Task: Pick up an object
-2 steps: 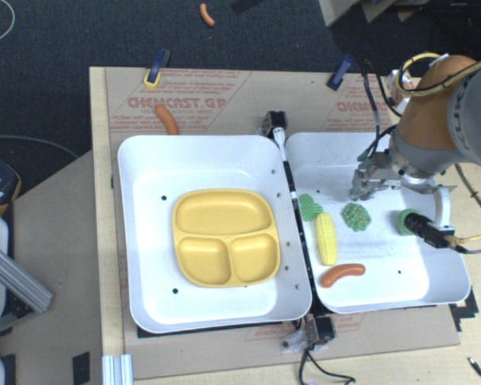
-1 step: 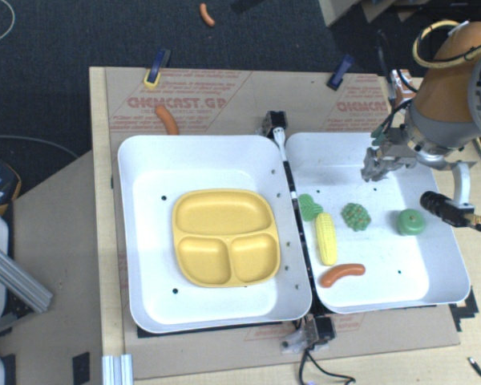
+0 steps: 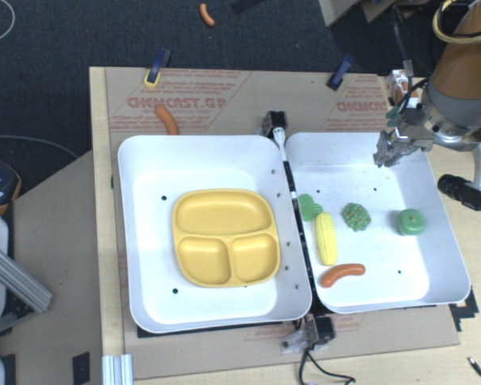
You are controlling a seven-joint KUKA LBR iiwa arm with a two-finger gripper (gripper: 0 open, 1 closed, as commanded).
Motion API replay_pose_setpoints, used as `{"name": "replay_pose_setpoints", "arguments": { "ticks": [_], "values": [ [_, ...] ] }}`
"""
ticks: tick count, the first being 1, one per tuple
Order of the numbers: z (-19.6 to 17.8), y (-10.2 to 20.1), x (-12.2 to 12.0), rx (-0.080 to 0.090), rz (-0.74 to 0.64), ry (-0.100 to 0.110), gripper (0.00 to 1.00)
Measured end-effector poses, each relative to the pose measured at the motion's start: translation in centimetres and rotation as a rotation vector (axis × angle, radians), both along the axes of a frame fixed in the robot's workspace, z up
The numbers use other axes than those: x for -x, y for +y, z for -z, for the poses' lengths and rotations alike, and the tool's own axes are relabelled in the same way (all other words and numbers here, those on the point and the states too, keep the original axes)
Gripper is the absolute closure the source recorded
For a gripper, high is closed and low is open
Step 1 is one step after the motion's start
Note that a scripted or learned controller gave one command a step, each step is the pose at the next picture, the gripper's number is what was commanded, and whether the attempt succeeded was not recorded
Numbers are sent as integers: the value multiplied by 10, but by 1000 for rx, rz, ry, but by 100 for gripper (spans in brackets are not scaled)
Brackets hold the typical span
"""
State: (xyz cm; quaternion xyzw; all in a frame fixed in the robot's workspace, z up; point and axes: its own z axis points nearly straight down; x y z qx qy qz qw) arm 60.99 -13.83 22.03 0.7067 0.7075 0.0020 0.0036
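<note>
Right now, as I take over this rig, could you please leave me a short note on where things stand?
Gripper: over the right bin's far edge, holding nothing; finger state unclear.
Right bin holds corn, sausage, broccoli, a round green piece and a leafy green piece by the divider.
Left bin holds a yellow divided tray.
Done: nothing picked yet.
Left: lower onto one item, grasp, lift.

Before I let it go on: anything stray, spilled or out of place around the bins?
Yes. One orange sausage lies on the cardboard outside the left bin, and another small orange piece sits on the dark floor beyond the bench. The items inside the right bin look undisturbed.
</note>
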Motion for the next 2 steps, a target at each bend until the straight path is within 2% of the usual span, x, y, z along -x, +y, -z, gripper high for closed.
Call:
{"name": "replay_pose_setpoints", "arguments": {
  "ticks": [1, 2],
  "values": [
    [6, 53, 16, -5, -4, 11, 100],
    [1, 117, 23, -6, -6, 10, 100]
  ]
}}
